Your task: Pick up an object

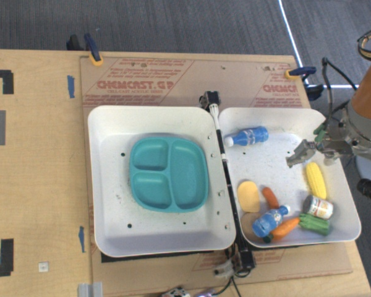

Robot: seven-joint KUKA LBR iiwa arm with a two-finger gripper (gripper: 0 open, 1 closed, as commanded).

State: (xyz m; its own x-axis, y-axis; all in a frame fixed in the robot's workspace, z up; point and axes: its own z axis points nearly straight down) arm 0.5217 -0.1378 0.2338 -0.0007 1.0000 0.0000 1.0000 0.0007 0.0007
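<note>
A: Gripper [304,154] over the right bin [352,218], upper right part, fingers spread, nothing between them.

B: Nearest pick?

A: Corn cob [315,179], just below and slightly right of the fingertips, lying lengthwise, apart from them. Blue bottle [247,135] up-left near the divider, well apart.

B: Risks?

A: Likely closing on air if dropped straight down, since the tips hang beside the cob's top end rather than over its middle. Round, smooth-looking cob, so probably rolling or squirting out of an off-centre pinch. Cluttered lower corner too: small jar [320,208], green piece [315,224], carrot [285,228], second small bottle [269,221], yellow piece [248,195], orange piece [270,196], packed close, easy to nudge or grab two.

B: Left bin?

A: Teal divided plate [169,173] in the left bin [102,184], far from the fingers.
</note>
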